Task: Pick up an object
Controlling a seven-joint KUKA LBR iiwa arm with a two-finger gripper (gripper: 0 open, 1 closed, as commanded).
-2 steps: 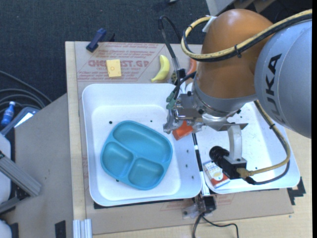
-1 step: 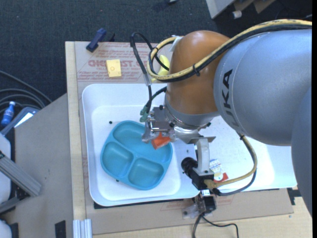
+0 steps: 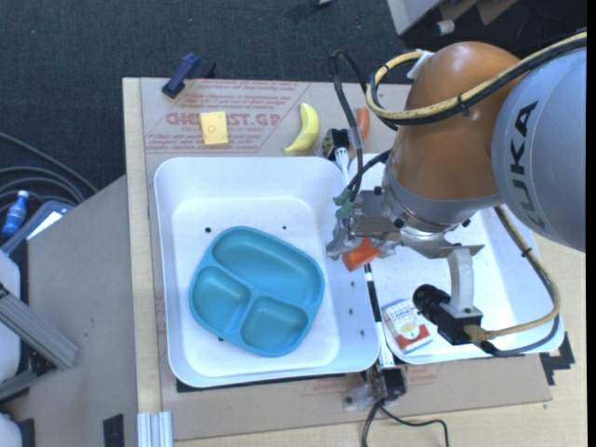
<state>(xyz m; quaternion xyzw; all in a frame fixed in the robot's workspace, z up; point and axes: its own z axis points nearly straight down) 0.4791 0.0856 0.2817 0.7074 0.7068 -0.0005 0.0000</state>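
Centre frame, our gripper (image 3: pixel 352 242) hangs over an orange piece (image 3: pixel 360 254) at the bins' shared rim; we cannot tell its grasp. It looks light, rigid, best pinched across.

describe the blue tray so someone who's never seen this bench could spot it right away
Look at the left white bin, the one away from the arm. Lying flat on its floor, toward the near right corner, is the blue tray, a rounded plate split into three compartments. It is far larger than the banana on the board behind the bin and the small card in the other bin.
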